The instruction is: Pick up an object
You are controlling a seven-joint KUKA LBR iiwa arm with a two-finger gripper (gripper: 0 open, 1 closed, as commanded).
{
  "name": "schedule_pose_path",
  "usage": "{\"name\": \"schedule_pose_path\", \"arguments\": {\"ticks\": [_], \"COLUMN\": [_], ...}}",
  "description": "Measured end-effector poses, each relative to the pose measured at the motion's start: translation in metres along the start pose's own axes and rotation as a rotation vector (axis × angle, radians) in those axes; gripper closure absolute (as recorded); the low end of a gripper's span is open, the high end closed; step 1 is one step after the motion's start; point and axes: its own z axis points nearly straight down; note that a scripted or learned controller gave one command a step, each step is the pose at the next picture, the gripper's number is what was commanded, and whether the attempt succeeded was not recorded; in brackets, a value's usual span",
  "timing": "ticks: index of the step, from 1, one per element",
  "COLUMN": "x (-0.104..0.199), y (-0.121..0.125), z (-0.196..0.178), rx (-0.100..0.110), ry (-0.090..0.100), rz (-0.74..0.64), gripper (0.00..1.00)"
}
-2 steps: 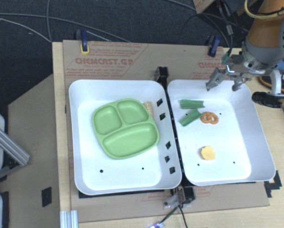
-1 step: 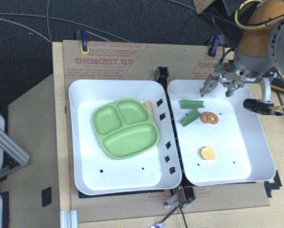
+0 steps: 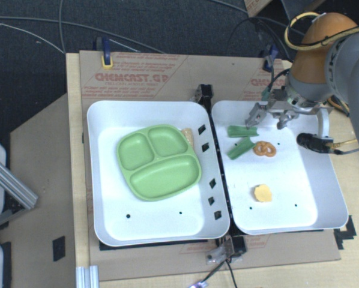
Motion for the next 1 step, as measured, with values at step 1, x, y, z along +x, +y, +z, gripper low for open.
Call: {"name": "schedule_pose_path", "arguments": {"ticks": [1], "x": [0.0002], "y": [0.0017], "z": [-0.0148], "rx": [-0.007], "ry": [0.0], "rz": [-0.001], "gripper": [1.0]}}
